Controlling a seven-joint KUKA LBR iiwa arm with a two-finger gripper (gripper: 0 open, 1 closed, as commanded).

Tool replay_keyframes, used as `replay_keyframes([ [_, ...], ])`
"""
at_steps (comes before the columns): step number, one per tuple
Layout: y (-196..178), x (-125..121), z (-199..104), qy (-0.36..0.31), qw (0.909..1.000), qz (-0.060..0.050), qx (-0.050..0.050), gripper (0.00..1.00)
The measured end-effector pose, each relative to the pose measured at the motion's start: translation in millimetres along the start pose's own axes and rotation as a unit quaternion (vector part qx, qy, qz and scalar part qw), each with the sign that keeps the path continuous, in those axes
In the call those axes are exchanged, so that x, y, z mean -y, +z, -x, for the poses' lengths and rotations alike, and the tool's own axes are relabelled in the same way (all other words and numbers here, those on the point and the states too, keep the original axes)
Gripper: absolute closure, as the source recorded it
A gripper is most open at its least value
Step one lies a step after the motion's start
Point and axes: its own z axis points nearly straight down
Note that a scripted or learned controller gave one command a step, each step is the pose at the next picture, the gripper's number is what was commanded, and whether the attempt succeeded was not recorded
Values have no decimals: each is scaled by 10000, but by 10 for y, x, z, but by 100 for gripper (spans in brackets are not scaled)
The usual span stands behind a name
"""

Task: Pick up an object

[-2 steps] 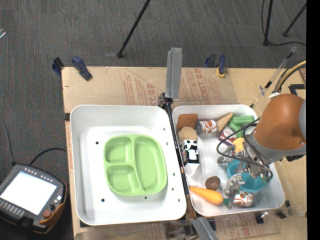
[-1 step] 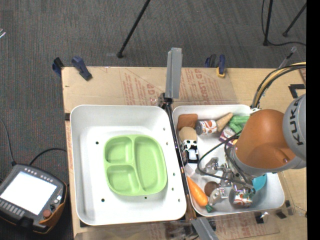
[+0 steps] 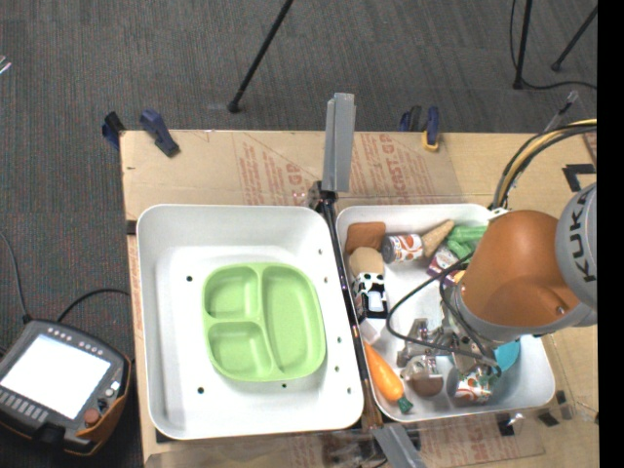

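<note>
jaws (image 3: 436,351) low among carrot (image 3: 385,378), cow toy (image 3: 370,293), clutter; grip state unclear, perhaps open

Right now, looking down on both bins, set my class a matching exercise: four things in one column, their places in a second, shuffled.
Things:
1. green divided plate
2. carrot
3. small can
4. handheld screen

Places:
A. back of the right bin
B. on the floor, left of the bench
C. middle of the left bin
D. front left corner of the right bin

Pairs: 1-C, 2-D, 3-A, 4-B
</note>
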Motion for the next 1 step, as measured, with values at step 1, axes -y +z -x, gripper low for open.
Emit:
replay_keyframes([
  [1,120,780,203,-1045,9945,12,-44,100],
])
